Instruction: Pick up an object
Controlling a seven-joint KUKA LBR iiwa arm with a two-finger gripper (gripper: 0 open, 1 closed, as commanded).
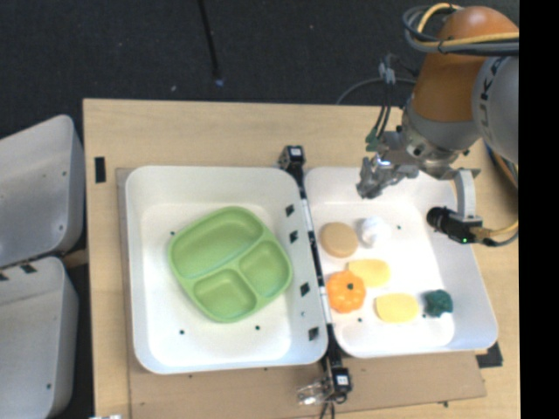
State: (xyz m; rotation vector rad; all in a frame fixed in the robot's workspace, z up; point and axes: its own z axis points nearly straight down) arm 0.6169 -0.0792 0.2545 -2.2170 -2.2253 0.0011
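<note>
Reaching in from the right, the grey arm (454, 103) with its orange band holds its hand (377, 182) over the far part of the right white bin (476, 326), toward that bin's back-left corner. From this slanted overhead angle I cannot tell whether the hand is wide or narrow.

Every loose object lies in the right bin, on the near side of the hand. A small whitish lump (370, 230) sits closest to the hand, just in front of it and apart from it. Just beside the lump, on its left, lies a tan round disc (338, 239); whether the two touch cannot be told. In front of these rests a pale yellow piece (369, 271), with an orange toy pumpkin (346, 293) just beside it on its near-left, close to the wall shared with the other bin. A second yellow piece (396, 307) lies to the right of the pumpkin, and a dark green lump (438, 302) sits just beside that piece, nearest the right wall.

The left white bin (148, 339) holds a green divided plate (230, 263) with three compartments, lying flat and turned at an angle to the bin's walls. Both bins sit side by side on the pale wooden surface (192, 129).
</note>
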